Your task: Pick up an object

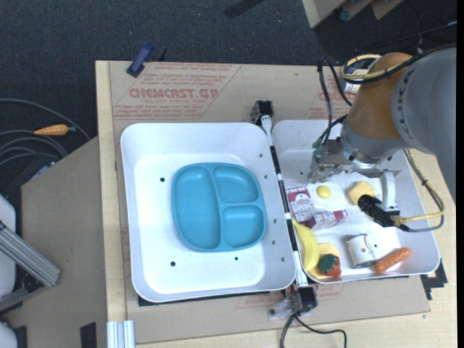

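Objects for picking, right bin (290,138): fried-egg toy (324,192); small red-and-white carton (300,204); yellow piece (360,191); banana (307,242); red-and-green fruit (330,264), touching the banana's lower end; silver can (359,249); carrot (391,260), near the bin's right corner. All lie on the bin floor; none is raised.

Tool (324,167): low over the bin's upper half, just above the fried-egg toy and carton. Open or closed cannot be told; the wrist hides it. Nothing is visibly carried.

Arm: grey with orange band, entering from the right.

Left bin (138,151): holds a blue divided plate (218,206).

Worktop (181,93): brown board under both bins.

Status, as judged: approach made, grasp and lift outstanding.
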Robot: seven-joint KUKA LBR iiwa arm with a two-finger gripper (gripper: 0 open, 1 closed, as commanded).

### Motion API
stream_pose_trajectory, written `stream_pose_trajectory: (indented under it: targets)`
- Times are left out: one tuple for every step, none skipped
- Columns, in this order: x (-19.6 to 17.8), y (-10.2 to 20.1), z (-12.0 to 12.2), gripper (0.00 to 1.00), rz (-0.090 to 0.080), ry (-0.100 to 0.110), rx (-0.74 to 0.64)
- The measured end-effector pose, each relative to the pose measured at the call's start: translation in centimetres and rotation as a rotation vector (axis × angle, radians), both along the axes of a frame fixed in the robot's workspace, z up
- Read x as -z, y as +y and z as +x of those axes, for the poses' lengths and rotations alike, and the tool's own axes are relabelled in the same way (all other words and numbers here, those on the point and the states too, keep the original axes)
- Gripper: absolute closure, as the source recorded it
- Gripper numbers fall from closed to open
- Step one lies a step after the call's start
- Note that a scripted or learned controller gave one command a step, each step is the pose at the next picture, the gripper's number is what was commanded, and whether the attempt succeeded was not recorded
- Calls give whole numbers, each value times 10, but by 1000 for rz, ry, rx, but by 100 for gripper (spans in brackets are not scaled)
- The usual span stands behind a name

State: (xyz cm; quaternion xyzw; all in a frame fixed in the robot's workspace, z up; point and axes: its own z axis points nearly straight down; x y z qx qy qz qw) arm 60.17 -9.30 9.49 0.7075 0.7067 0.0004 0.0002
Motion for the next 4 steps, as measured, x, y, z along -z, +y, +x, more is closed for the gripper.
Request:
stream_pose_trajectory:
  targets:
    - [0,0,0,0,0,1,0]
    - [-10,0,0,100,0,-1,1]
    - [-10,0,0,0,0,-1,1]
    - [10,-4,36,0,0,1,-2]
